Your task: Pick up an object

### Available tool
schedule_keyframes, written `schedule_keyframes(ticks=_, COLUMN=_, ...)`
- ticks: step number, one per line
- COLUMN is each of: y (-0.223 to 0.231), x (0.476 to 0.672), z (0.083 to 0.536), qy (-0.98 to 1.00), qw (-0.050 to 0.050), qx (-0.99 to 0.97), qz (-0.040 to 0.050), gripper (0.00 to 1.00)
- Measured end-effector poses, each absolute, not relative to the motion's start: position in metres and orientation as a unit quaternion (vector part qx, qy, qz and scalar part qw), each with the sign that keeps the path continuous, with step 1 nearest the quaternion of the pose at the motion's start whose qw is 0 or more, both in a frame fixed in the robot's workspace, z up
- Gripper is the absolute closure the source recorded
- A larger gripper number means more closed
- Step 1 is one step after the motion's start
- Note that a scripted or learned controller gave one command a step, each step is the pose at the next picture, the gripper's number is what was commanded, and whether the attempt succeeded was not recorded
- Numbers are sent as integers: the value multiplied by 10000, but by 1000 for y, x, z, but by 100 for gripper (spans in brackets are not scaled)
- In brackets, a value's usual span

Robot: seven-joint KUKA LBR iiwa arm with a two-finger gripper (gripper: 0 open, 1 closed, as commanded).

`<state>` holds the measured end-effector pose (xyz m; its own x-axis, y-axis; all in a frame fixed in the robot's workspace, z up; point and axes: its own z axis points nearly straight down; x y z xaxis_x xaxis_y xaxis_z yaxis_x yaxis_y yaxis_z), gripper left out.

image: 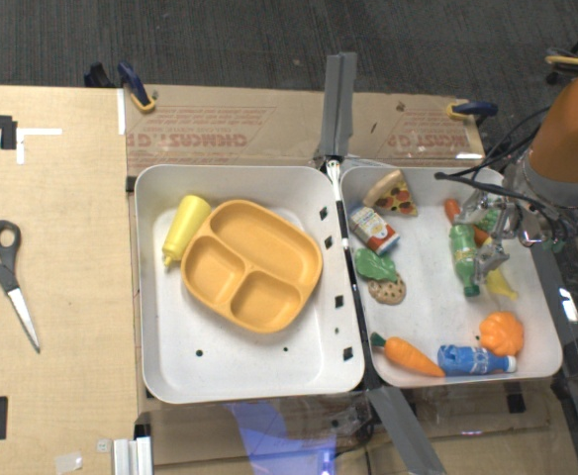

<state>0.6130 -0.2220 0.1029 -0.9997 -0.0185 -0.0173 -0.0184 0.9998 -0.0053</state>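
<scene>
My gripper (487, 237) hangs low over the right side of the right bin (423, 315), with the arm's orange band at the frame's right edge. It sits right against a green bottle (463, 250) that lies lengthwise under it. A small yellow piece (503, 285) and a red piece (452, 209) lie close by. Other items in this bin are a pizza slice (393, 194), a small red and white carton (373, 229), a green leafy toy (375, 263), a cookie (388, 290), a carrot (411, 356), a blue bottle (475, 361) and an orange (502, 332).
The left bin (170, 354) holds a yellow divided plate (252, 263) and a yellow bottle (185, 228). A grey divider bar (338, 107) runs between the bins. Scissors (7, 275) lie on the wooden bench at far left. Cables hang beside the arm.
</scene>
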Motion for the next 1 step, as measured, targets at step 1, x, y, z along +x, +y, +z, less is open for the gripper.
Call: schedule_keyframes(ticks=1, y=-222, x=575, z=103, qy=9992, qw=99, qx=387, qz=-23, gripper=0)
